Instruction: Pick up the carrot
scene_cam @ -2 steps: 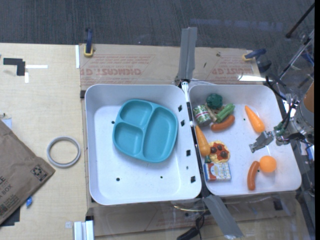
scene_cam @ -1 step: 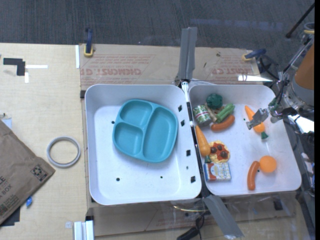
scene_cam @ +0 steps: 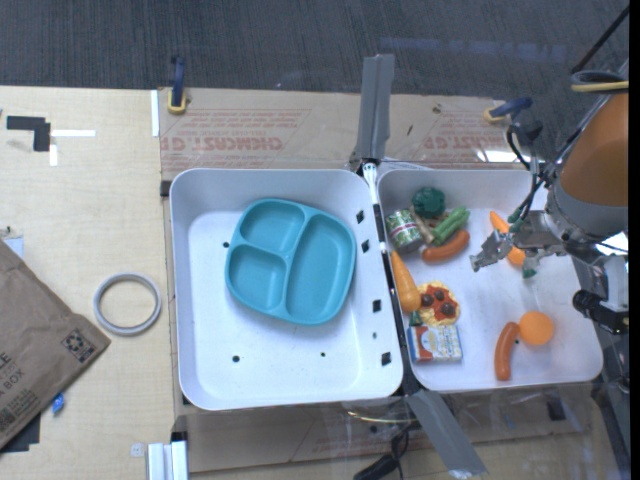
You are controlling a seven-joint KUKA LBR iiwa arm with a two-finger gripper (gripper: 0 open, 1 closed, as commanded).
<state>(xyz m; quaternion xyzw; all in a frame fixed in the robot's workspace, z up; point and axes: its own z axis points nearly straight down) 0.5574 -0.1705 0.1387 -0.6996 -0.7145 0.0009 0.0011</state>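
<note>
A tapered orange carrot (scene_cam: 404, 280) lies along the left wall of the right bin (scene_cam: 575, 373), pointing toward the front. At the bin's right side my gripper (scene_cam: 508, 262) hangs low and open. A second small orange, carrot-like piece (scene_cam: 498, 222) sits under it. One end of that piece sticks out behind the gripper and the other end shows between the fingers. The gripper body hides the middle of the piece. I cannot tell if it is touched or lifted.
The right bin also holds broccoli (scene_cam: 430, 201), a green pickle (scene_cam: 452, 219), a can (scene_cam: 403, 228), a sausage (scene_cam: 446, 248), a pizza slice (scene_cam: 438, 303), a small box (scene_cam: 435, 342), an orange ball (scene_cam: 537, 328) and an orange sausage (scene_cam: 505, 350). A teal divided plate (scene_cam: 291, 261) lies in the left bin.
</note>
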